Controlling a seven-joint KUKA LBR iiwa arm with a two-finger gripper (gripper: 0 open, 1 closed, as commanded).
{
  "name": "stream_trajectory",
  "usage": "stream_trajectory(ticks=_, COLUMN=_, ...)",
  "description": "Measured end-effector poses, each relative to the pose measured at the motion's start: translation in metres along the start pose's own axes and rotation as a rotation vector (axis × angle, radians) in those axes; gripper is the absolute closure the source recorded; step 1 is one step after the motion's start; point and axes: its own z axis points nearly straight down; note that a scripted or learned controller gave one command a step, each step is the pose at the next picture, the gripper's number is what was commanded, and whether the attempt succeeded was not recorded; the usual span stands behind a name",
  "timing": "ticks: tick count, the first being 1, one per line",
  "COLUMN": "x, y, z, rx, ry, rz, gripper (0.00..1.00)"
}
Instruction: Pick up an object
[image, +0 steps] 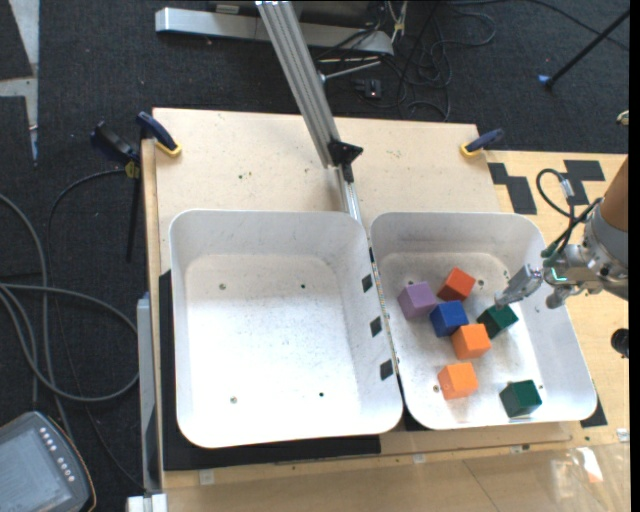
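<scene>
Several cubes lie in the right bin (560, 345): a purple one (417, 298), an orange one (458, 284), a blue one (449, 318), a second orange one (471, 340), a third orange one (458, 380) and two dark green ones (498, 319) (520, 398). My gripper (514, 291) reaches in over the bin's right wall. Its tip hangs just above and beside the upper dark green cube. Nothing is visibly held.
The left bin (200, 330) stands beside the right one, with a shared divider (380, 330) between them. A slanted metal pole (305, 80) crosses the back of the bench. Clamps (160, 135) (482, 142) sit at the far corners.
</scene>
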Motion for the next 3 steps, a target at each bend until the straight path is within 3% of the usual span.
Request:
stream_trajectory(ticks=1, x=0.0, y=0.001, z=-0.002, rx=-0.004, ry=-0.001, rz=0.0, gripper=0.0)
stream_trajectory(ticks=2, x=0.007, y=-0.003, z=0.044, rx=0.0, ry=0.0, rz=0.001, gripper=0.0)
stream_trajectory(ticks=3, x=0.012, y=0.007, z=0.092, rx=-0.015, ry=-0.005, rz=0.001, gripper=0.0)
